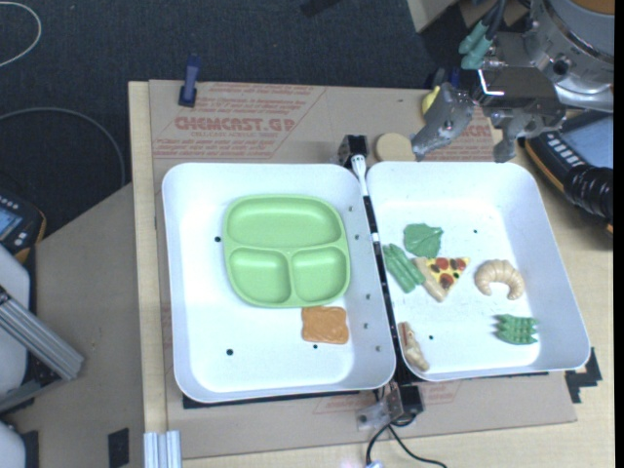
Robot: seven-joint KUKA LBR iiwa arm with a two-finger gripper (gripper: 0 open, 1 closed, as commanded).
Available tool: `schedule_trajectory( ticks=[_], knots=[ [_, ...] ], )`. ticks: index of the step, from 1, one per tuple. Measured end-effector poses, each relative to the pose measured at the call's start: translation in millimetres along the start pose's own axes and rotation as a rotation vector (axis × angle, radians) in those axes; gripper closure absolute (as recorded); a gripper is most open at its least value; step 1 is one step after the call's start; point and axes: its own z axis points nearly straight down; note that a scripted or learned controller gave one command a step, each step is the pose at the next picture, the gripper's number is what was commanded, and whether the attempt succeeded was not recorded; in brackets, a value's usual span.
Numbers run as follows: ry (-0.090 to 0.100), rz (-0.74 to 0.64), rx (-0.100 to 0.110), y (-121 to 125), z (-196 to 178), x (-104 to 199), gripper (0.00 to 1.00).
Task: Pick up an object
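Observation:
My gripper point(473, 136) hangs above the far rim of the right bin point(546, 222), open, with nothing between its fingers. Well in front of it in that bin lie a green leaf point(422, 237), a green pod point(401, 267), a pizza slice point(441, 274), a croissant point(500, 279), a small green ridged piece point(515, 330) and a tan pastry point(413, 347) at the near left corner. The left bin point(190, 261) holds a green divided plate point(288, 250) and a slice of toast point(325, 325).
A black clip point(352, 149) sits where the two bins meet at the back, with a round tan disc point(393, 146) beside it. A blue clamp point(188, 82) stands on the board's far left corner. Cables and dark devices point(585, 169) crowd the right side.

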Motion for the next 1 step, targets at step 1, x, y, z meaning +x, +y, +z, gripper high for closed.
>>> schedule_trajectory(
  ticks=[1],
  knots=[
    [-0.002, 0.002, 0.003, 0.5, -7.8, -1.4, 1.00]
  ],
)
